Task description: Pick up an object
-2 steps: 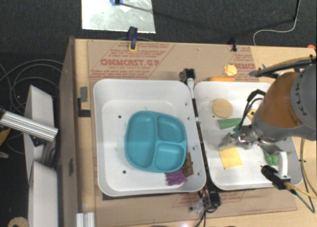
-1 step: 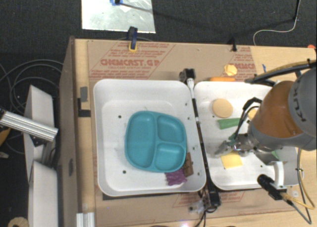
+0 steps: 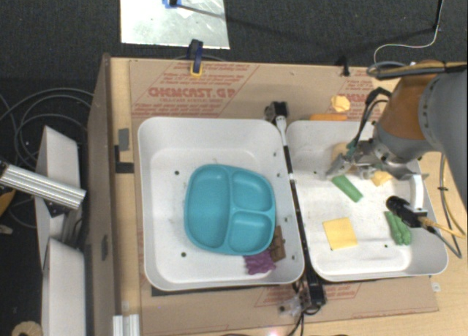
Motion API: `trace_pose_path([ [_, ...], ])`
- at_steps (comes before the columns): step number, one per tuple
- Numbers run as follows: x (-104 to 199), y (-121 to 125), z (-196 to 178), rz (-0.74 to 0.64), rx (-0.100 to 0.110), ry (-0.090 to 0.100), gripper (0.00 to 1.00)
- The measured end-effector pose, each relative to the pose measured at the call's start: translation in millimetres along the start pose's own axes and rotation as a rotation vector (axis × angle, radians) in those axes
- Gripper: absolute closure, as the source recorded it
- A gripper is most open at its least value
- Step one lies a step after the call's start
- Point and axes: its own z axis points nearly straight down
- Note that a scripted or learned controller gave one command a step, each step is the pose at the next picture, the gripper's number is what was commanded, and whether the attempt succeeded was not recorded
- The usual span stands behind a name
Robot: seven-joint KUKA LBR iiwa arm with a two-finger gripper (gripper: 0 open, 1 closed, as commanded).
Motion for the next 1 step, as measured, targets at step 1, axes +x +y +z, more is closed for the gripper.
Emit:
trace_pose_path([
  [1,1.7,-4.2,-9.9,-0.001,0.007,0.004,1.00],
])
